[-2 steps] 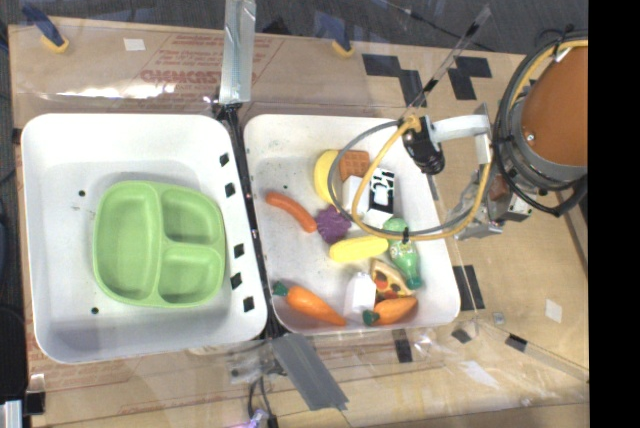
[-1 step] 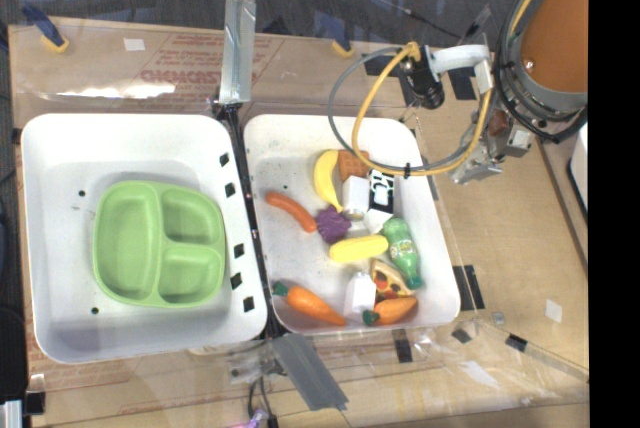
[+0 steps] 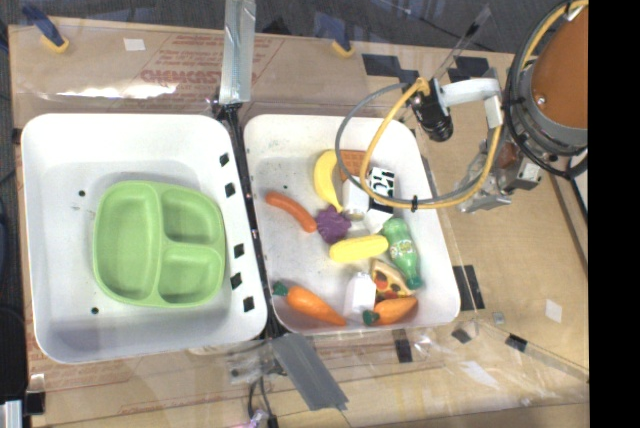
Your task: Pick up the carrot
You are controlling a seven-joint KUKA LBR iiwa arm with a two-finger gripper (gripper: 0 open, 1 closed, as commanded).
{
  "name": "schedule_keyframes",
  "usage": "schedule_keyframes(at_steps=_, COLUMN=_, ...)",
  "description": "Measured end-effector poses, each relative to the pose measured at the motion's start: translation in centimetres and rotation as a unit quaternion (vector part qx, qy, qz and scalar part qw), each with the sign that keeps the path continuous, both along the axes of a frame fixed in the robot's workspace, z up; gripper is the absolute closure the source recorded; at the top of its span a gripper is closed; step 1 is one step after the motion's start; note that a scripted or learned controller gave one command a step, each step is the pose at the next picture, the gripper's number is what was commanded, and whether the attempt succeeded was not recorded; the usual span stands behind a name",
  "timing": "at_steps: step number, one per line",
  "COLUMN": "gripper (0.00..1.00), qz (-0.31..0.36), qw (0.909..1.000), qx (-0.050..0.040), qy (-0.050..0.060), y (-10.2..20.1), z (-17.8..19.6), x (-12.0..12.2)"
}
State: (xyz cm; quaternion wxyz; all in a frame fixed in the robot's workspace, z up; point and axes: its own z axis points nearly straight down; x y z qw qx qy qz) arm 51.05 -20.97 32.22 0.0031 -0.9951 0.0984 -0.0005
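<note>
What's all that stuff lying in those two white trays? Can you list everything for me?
Bins: 2, white, side by side on the bench.
Divided plate: 1, green, left bin.
Carrots: 2, orange, right bin's near edge.
Chilli-like piece: 1, orange-red, right bin's left side.
Banana: 1, yellow, right bin's far part.
Grapes: 1 bunch, purple, right bin's middle.
Yellow piece: 1, beside the grapes.
Green bottle: 1, right bin's right side.
Pizza slice: 1, below the bottle.
Arm: 1, grey and orange, right of the bins.
</note>
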Motion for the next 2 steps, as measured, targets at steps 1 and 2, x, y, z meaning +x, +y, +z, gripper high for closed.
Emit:
schedule_keyframes(at_steps=1, gripper=1.0, qz=0.001, qw=1.0, qx=-0.0004, qy=-0.002, y=0.1, z=1.3, x=-0.9)
schedule_keyframes(at_steps=2, gripper=1.0, qz=0.001, qw=1.0, qx=-0.0012, qy=0.002, y=0.0, z=-2.3, x=-2.5)
